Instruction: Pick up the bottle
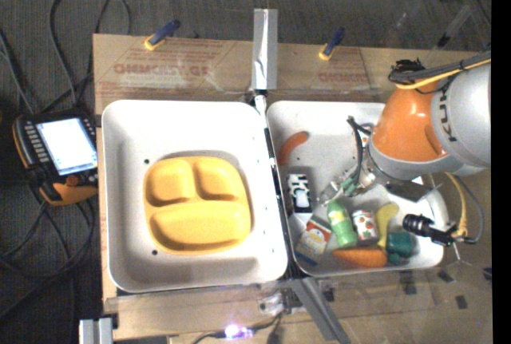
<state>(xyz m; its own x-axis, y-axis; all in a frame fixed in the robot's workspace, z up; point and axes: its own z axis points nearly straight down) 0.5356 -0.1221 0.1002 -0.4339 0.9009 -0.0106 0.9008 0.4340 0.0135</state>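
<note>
One bottle (341, 223) to fetch, and you'll find it lying among the clutter in the right bin (327, 116), green body with a pale cap end, not yet lifted. Taking that bottle as your mark: a small white carton (314, 237) sits touching its left side, a red-and-white can (364, 224) just to its right, an orange carrot (359, 257) below it, and a black-and-white toy car (299, 191) up and to its left. The gripper (349, 184) hangs just above the bottle's cap end, under the orange wrist band. Whether it is parted or closed you cannot tell from here, and nothing is visibly held in it. Judged so: the approach looks made, but grasp and lift both remain. The left bin (112, 175), well left of the bottle, carries a yellow tray (197, 202).
</note>
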